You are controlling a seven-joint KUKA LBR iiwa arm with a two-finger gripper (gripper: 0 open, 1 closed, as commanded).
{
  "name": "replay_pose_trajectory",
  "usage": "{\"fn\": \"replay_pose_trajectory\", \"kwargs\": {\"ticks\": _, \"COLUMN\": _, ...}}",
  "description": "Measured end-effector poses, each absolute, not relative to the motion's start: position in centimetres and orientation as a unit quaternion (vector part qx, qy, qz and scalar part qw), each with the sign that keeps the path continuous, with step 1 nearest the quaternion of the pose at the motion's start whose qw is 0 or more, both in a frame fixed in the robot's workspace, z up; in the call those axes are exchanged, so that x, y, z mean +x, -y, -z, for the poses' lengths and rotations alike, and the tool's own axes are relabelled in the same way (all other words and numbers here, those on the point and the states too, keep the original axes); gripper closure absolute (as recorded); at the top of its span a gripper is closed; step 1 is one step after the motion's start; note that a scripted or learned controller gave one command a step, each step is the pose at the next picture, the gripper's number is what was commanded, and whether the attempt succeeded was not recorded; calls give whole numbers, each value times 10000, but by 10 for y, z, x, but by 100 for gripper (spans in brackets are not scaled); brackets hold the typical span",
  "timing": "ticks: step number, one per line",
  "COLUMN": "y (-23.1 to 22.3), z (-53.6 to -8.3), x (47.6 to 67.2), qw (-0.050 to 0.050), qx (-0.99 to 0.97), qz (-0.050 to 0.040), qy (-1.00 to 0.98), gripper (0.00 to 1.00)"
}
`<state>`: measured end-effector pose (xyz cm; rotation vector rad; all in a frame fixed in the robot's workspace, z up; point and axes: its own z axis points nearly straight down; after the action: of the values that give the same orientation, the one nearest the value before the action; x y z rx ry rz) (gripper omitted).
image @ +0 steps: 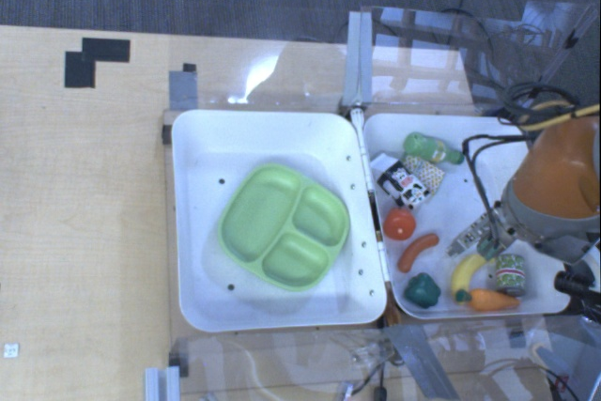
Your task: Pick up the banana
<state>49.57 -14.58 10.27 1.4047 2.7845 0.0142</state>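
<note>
We judge this the approach step: the banana (467, 273) lies free in the right bin (441, 138) just below the gripper (481, 239), whose opening we cannot tell, so next comes a short descent onto it.

You see a light wooden bench (84, 230). Two flat white bins sit on it, side by side and touching. The left bin (192, 230) holds a green plate. The right bin (451, 131) holds toys. Black marks (92, 59) lie on the wood, far left.
</note>
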Motion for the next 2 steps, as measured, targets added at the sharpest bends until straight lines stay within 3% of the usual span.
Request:
{"fn": "replay_pose_trajectory", "kwargs": {"ticks": 1, "y": 146, "z": -103, "x": 496, "qw": 112, "qx": 4503, "qz": -45, "qy": -8928, "gripper": 0}}
{"fn": "replay_pose_trajectory", "kwargs": {"ticks": 2, "y": 139, "z": -91, "x": 494, "qw": 105, "qx": 2855, "qz": -16, "qy": -9583, "gripper": 0}}
